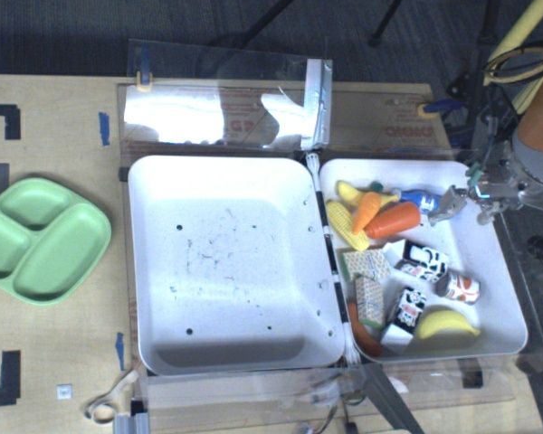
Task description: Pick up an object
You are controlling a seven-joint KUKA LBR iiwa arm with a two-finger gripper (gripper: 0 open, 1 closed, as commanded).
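Over at the far edge of the right bin [511,315], the gripper [460,202] hangs just above the blue-capped item [420,201], and you should note that nothing sits between its jaws; whether they stand open or closed I cannot tell from this slant. No single target is marked out, so any piece in that crowded bin could be the pick: the orange carrot [394,220] lies against the yellow corn [347,224] and a smaller orange piece [366,210], the black-and-white carton [423,262] sits mid-bin beside a small can [459,287], and a yellow banana [445,325] rests near the front wall. Your main risk is the crowding. A descent among pieces that touch could pinch two at once, or nudge one aside so the jaws close on air. Rounded, smooth things like the carrot and banana will probably roll or squirt out under a squeeze off their middle. The gripper also stands near the bin's rear wall, so a low approach there could strike the rim. Beside it, the left bin [154,242] and, out on the worktop [63,342], the green divided tray [41,240] lie well apart from the action.
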